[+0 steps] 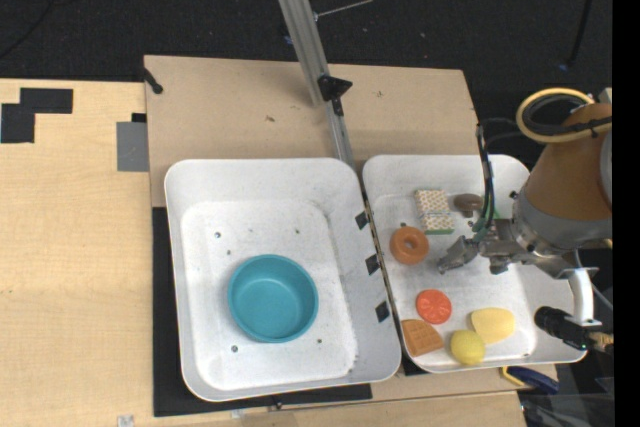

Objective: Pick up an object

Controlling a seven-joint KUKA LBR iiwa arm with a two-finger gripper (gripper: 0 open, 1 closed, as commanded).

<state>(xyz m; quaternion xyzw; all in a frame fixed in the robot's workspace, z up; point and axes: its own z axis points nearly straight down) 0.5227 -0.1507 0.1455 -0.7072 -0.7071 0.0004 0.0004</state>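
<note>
**Pick not made yet — gripper low in right bin, nothing in the jaws**

Status: arm (565, 185) reaches in from the right, w/ the gripper (465, 253) down inside the right bin (395, 177), near its middle. Jaws look spread apart, dark fingers pointing left, and nothing sits between them. So no grasp so far, as far as this view shows.

Where the candidates are, all lying in the right bin:
- orange ring-shaped toy (409, 244), doughnut-like, just left of the gripper tip; closest item, but apart from the fingers, not touching.
- patterned block (434, 207), checkered, above the ring toward the bin's far side.
- small brownish item (467, 204) next to the block, partly behind the gripper cabling; can't tell what it is.
- red round piece (433, 305) below the gripper, tomato-like.
- orange wedge (421, 337) at the near-left corner.
- two yellow pieces (481, 335) near the front rim, one rounder, one flatter, touching or nearly so.

Left bin (200, 185) holds just a teal bowl (273, 297), upright, well apart from the arm.

Done: approach + descent into the bin, probably. Left: close on something, lift it clear. My guess is the ring toy is the target given the jaws' aim, but the fingertips sit beside it, not around it, so a close here may well miss.
</note>
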